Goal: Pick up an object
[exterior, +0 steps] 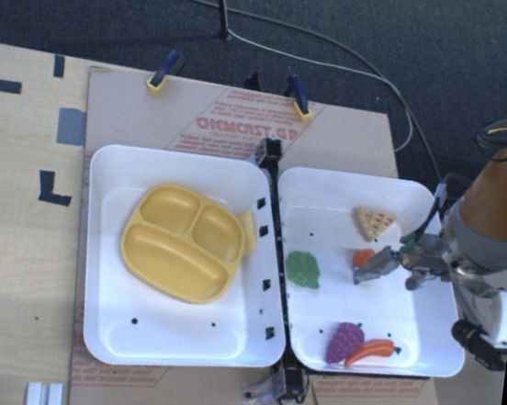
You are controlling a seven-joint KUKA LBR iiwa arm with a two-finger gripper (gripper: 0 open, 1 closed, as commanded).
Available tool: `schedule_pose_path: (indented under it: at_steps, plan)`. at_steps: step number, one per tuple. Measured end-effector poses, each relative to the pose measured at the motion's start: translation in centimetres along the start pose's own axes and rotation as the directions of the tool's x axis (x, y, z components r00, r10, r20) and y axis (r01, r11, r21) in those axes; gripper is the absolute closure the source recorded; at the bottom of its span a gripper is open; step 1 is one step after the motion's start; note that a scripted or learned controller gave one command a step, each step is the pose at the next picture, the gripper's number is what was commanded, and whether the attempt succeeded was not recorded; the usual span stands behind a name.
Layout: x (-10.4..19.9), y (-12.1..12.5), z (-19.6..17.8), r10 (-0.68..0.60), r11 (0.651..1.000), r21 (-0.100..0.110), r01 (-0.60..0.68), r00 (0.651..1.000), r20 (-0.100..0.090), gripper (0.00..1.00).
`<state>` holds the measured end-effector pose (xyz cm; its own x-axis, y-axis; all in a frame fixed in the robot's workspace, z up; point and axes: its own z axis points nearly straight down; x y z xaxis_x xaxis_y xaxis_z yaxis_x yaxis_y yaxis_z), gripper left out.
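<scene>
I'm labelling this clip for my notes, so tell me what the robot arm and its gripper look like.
The arm comes in from the right: a rounded, bulky body with a broad orange band and a grey section below it toward the wrist. A dark cable runs beside it. The gripper is small, dark grey metal, ending in two slim fingers. A white block with a black fitting sits low at the right.

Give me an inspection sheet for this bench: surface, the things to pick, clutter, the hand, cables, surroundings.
Surface: two white bins, left bin and right bin, on a cardboard sheet.
Job's things: in the right bin a green piece, waffle wedge, purple grapes, orange carrot, small orange-red piece.
Clutter: yellow divided plate in the left bin.
Hand: hand low in the right bin beside the small orange-red piece.
Cables: black cable behind the bins.
Surroundings: blue clamps, dark floor.
</scene>
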<state>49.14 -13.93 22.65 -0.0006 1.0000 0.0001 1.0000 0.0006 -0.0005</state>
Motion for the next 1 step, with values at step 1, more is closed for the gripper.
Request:
schedule_pose_path:
  at_steps: [1]
  plan:
    - [6.38,-0.67,-7.59,-0.006,1.000,-0.007,0.006,1.000,-0.001,0.00]
